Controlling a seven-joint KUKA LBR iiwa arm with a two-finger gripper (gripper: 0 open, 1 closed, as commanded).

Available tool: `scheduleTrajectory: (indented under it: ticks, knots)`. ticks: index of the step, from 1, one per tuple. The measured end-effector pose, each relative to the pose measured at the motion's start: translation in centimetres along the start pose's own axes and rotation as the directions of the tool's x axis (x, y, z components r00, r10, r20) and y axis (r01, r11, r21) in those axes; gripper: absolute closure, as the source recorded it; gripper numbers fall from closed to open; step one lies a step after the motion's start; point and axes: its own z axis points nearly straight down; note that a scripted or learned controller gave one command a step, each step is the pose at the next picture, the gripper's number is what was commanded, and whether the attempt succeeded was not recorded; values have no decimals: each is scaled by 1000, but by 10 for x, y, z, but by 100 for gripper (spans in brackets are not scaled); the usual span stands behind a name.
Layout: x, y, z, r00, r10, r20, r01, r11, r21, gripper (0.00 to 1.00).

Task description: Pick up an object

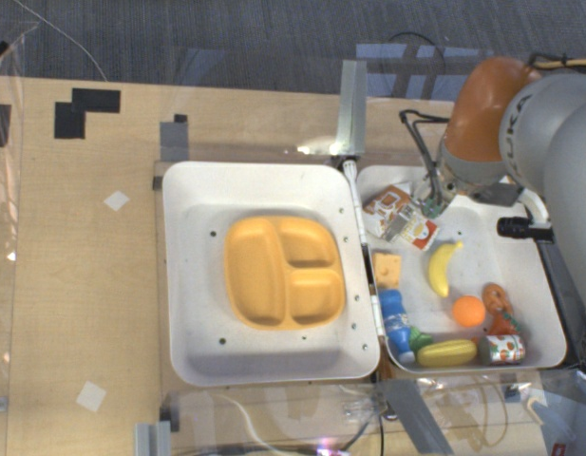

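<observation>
**End effector down in right bin, over snack packet**

Tabletop (pixel 84 283) carries two white bins. Left bin (pixel 193 350), well left of the end effector (pixel 431 200), holds a yellow divided tray (pixel 283 272). Right bin (pixel 549 335) sits under the arm (pixel 530 126). End effector tip is low at the bin's far-left part, touching or just above the snack packet (pixel 397 215); finger state: can't tell, nothing seen pinched. Banana (pixel 443 266) just nearside of it. Blue bottle (pixel 394 316), yellow-green piece (pixel 446 352) and orange ball (pixel 469 312) further toward me. Cracker square (pixel 387 270) near-left of the tip.
</observation>
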Motion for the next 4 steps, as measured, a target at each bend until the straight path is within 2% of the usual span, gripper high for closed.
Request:
scheduleTrajectory:
  ticks: [1, 2, 3, 4]
  knots:
    - [-5, 0, -14, 1000, -3, 17, 3, 1000, -5, 100]
    - [25, 27, -104, 987, 160, 9, -160, 987, -19, 100]
    - [57, 20, -182, 838, 546, -1, -546, 837, -16, 100]
    - [13, -52, -193, 691, 723, -2, -723, 691, -9, 100]
